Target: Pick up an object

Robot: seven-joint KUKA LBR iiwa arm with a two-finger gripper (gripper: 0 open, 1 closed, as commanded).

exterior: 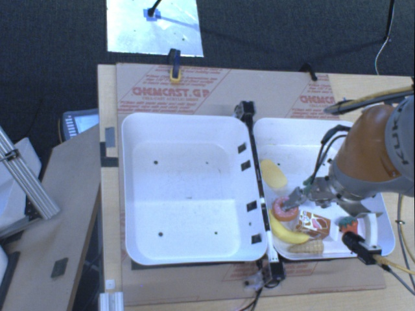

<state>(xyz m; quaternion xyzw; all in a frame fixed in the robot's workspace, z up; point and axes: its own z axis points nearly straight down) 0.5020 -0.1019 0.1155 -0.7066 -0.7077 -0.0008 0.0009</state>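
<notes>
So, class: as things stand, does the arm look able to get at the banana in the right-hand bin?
Probably yes. The banana lies uncovered near the right bin's front-left corner, just below the end effector. A pink ring toy touching it and the bin wall beside it could crowd a grasp.

Left white bin point(188, 193); yellow clamp point(175, 67)

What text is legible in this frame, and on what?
"CHEMCAST GP": red print on the protective sheet over the bench board behind the left bin.
A second red imprint of the same style on the sheet behind the right bin: partly cut off, too blurred to read.
Small red and white packet in the right bin: print too small to read.
</notes>
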